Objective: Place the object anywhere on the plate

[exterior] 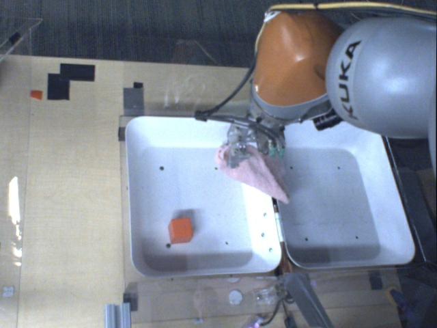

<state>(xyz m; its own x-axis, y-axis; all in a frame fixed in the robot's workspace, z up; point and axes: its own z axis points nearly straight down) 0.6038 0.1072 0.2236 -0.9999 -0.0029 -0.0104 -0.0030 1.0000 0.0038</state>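
Arm: the grey arm (pixel 382 67) reached in from the right, its orange band (pixel 293 53) hanging over the far edge where the two bins meet.
Gripper: the gripper (pixel 240 149) pointed down over the left bin (pixel 133 203), close to its right wall.
Jaws: pinched nearly together on the bunched top of a pink cloth (pixel 258 175), which sat between the fingers.
Task's thing: going by the grip, the pink cloth was the object. It was off the floor and draped down and to the right from the gripper, its lower tip trailing over the divider towards the right bin (pixel 341 251).
Other item: an orange cube (pixel 181 230) sat on the left bin's floor, near the front and well apart from the cloth.
Plate: I could not pick out a plate from the white bin floors, so the drop spot had to be judged with care.
Step in hand: carrying the cloth to the drop spot, by my reading.
How to do it well: keep the pinch firm, since limp fabric slips. Travel high enough that the dangling tail clears the divider rim.
Lowering: come down until the tail touches first, then drift sideways a little so the cloth lays out instead of piling.
Release: part the jaws only once most of the fabric rests on the target, then lift straight up.
Risk: the tail might snag the rim between the bins, or the fabric might cling to a finger on release.
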